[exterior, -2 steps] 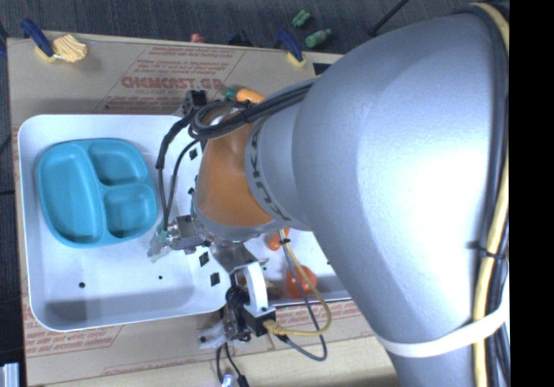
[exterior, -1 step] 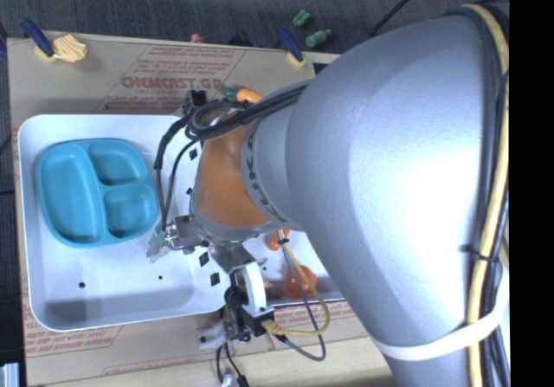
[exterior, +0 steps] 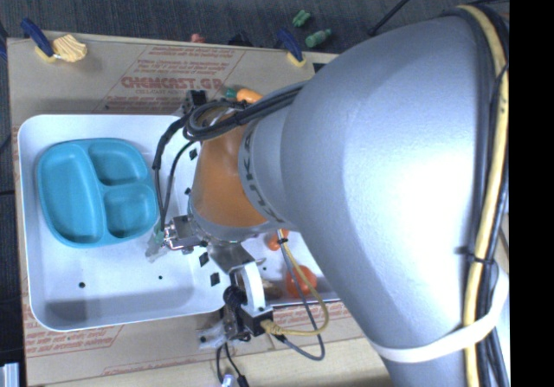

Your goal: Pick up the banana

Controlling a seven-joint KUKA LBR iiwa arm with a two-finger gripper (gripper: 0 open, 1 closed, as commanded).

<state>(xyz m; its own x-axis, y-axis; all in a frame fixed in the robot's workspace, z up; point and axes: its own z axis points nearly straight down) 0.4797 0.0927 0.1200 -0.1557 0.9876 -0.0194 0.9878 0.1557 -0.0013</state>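
Banana placement we cannot make out, since the grey arm [exterior: 389,186] with its orange band [exterior: 221,190] stretches from the desk [exterior: 156,74]'s right edge to the left white bin [exterior: 52,290], ending just beside the blue divided tray [exterior: 91,190] in its far-left corner.

Even bright light, soft shadows, mild blur

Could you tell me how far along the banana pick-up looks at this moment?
Done: the arm has reached across from the right, over the bins. In hand: its wrist sits low beside the blue divided tray in the left bin; the arm hides the pincer. Left: no banana is visible lifted, so the grasp and lift remain unconfirmed.
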